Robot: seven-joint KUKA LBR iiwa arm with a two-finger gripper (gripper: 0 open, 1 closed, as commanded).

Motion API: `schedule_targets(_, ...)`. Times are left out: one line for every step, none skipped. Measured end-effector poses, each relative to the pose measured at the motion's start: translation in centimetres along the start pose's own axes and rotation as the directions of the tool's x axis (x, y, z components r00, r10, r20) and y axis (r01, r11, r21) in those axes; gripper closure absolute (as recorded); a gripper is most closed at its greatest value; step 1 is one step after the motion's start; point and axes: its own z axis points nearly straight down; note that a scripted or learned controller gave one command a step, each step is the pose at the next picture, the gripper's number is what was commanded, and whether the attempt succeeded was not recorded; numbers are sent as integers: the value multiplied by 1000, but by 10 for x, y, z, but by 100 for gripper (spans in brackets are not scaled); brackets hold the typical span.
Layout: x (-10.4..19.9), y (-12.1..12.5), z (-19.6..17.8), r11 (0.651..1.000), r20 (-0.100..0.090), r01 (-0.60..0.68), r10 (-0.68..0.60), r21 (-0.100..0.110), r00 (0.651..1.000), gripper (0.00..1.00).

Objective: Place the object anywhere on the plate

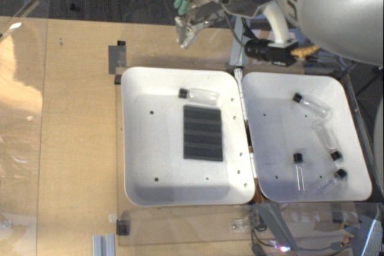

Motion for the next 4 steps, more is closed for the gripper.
schedule_targets(12,23,45,965,1,-263,263,10,965,100)
schedule_targets(13,-19,207,993,-4,120,-120,8,993,100)
schedule_targets(4,29,229,1000,-3,3,-3,7,1000,100)
schedule_targets(-9,58,183,976,0,-216,216,5,976,100)
